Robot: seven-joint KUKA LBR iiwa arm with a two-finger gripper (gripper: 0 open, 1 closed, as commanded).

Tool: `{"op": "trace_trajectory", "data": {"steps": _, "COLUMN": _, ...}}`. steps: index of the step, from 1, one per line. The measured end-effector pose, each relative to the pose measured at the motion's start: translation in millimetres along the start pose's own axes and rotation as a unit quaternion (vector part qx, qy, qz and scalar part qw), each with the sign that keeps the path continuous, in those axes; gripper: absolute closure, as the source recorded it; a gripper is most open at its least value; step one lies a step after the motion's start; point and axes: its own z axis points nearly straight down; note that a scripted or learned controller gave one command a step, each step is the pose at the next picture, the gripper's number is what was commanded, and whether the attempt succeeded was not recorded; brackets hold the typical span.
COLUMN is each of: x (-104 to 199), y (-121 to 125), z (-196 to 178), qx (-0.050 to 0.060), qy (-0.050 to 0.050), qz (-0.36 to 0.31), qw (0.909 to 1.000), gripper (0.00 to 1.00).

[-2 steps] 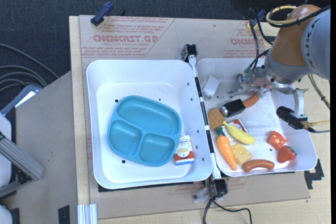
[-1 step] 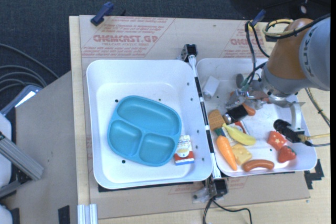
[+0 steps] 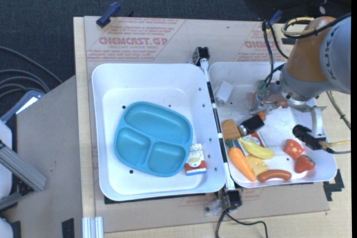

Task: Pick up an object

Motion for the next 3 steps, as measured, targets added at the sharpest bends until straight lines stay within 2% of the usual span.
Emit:
{"op": "trace_trajectory", "data": {"steps": 1, "x": 120.6, "y": 3.7, "z": -90.3, "qx": 0.000, "qy": 0.001, "qz": -0.002, "qw": 1.0000, "gripper": 1.00}}
{"op": "trace_trajectory", "data": {"steps": 2, "x": 186.8, "y": -22.9, "z": -129.8, "qx": 0.000, "qy": 0.000, "qz": -0.001, "qw": 1.0000, "gripper": 1.00}}
{"op": "trace_trajectory", "data": {"steps": 3, "x": 258.9, "y": -61.1, "z": -151.6, "qx": 0.001, "qy": 0.000, "qz": -0.002, "qw": 1.0000, "gripper": 1.00}}
